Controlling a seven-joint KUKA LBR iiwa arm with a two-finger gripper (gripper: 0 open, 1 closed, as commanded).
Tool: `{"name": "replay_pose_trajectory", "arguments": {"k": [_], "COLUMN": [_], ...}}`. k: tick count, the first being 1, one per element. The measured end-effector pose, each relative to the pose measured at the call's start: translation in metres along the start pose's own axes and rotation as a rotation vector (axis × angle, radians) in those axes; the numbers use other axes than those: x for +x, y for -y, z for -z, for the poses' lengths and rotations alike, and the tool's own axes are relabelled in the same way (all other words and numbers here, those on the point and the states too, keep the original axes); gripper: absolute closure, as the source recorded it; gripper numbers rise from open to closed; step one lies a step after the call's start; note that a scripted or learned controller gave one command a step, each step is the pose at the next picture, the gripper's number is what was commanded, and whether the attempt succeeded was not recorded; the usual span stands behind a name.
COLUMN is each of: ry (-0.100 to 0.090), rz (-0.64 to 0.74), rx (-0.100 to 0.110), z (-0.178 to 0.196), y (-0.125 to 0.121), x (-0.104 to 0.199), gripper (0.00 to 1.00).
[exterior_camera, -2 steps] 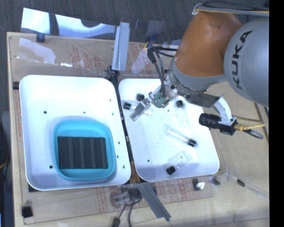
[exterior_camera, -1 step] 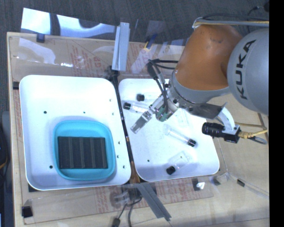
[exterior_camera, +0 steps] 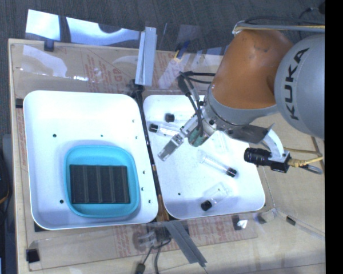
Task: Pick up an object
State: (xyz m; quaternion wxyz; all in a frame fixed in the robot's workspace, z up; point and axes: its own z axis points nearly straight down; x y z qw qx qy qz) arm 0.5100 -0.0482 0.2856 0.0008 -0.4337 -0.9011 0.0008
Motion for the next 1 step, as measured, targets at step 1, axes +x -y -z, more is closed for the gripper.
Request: {"name": "replay_pose_trajectory", "arguments": {"k": [1], "ry": [-0.002], "rz": [-0.323], "rx": [0.003], "z": [-0.0925], "y": [-0.0106], "x": [0.0676], "gripper": [0.0]}}
